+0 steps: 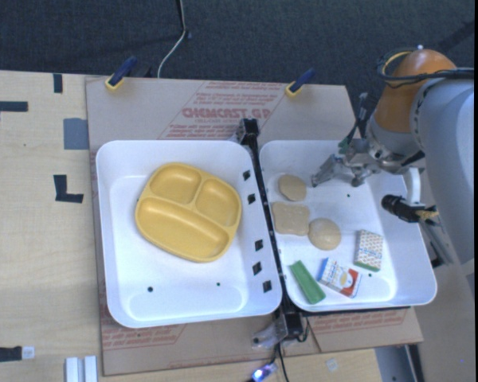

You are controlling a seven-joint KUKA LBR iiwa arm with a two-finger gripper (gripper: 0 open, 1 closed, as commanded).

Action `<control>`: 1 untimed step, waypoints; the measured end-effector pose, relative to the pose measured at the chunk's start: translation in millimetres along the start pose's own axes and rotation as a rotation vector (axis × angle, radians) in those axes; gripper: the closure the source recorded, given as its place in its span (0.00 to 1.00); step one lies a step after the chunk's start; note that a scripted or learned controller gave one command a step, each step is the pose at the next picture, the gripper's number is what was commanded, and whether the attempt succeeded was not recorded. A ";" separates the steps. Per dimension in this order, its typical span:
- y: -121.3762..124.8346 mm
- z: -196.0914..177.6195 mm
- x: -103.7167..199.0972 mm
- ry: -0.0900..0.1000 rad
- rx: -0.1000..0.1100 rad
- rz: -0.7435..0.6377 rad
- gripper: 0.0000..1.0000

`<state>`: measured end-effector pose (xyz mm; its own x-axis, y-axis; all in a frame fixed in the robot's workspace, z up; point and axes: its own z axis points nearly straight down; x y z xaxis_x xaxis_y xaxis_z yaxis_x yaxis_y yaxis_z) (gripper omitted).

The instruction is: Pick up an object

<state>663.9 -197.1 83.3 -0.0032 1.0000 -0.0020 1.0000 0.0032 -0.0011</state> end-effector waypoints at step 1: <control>1.3 -13.5 -0.3 -0.003 -0.004 -0.001 1.00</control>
<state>665.3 -197.4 96.8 -0.0044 1.0000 -0.0049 1.0000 0.0044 0.0027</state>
